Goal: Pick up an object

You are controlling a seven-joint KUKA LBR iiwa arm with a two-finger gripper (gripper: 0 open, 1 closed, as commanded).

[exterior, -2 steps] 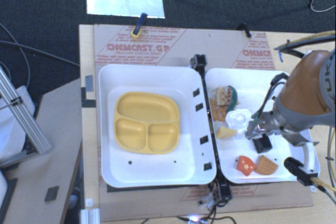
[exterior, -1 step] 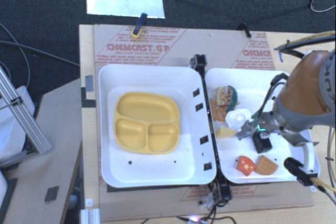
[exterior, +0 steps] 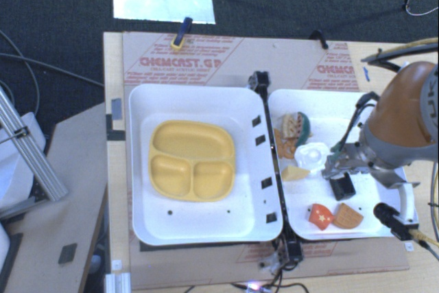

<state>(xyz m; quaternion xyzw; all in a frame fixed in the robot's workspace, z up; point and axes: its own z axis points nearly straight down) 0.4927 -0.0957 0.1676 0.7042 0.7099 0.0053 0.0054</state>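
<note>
The gripper [exterior: 341,178] was down in the right bin [exterior: 322,101], sitting just beside a white round piece [exterior: 310,155], and honestly I couldn't tell from that angle what state it was in or whether it had anything. Nothing looked lifted, so I'd say the pick wasn't done yet; grabbing and raising something was all left to do.

Candidates in that bin: the white piece, a pale yellow wedge [exterior: 295,173] below it, a striped brown-and-teal item [exterior: 295,125] above it, plus a red-orange piece [exterior: 320,216] and a tan, toast-like one [exterior: 348,217] near the front edge. The left bin [exterior: 140,168] held a yellow divided tray [exterior: 193,160], well apart from the arm.

Readable writing: the protective sheet [exterior: 206,55] on the bench said "CHEMCAST GP" in red, repeated partly over on the right side.
</note>
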